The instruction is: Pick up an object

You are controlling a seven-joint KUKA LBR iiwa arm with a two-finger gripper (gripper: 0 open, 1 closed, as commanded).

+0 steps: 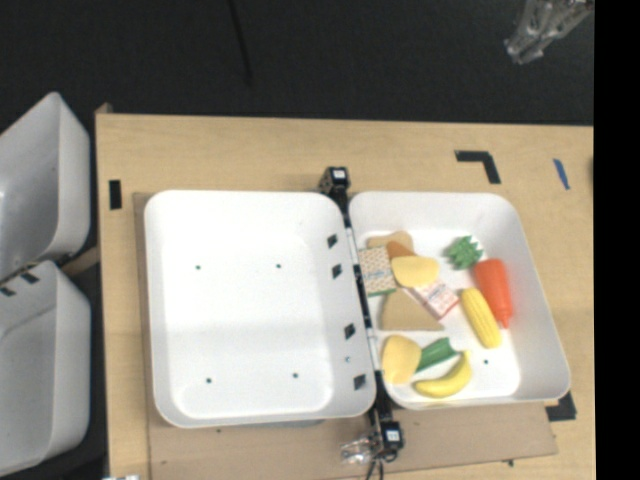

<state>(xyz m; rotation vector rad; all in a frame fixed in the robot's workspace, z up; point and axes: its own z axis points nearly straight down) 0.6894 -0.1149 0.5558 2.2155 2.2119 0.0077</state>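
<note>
The gripper (543, 23) is hanging high at the top right, well apart from both bins — whether it is open or closed, I cannot tell. Toy foods — a carrot (495, 288), corn (479, 316), a banana (446, 378) — are lying in the right bin (530, 353) on the tabletop (250, 153).

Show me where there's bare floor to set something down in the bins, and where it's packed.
Left bin: its whole floor is bare. Right bin: a bare strip along the far wall above the broccoli, and a patch at the near right corner beside the banana. Crowded: centre and left side, from the cracker to the corn and carrot.
</note>
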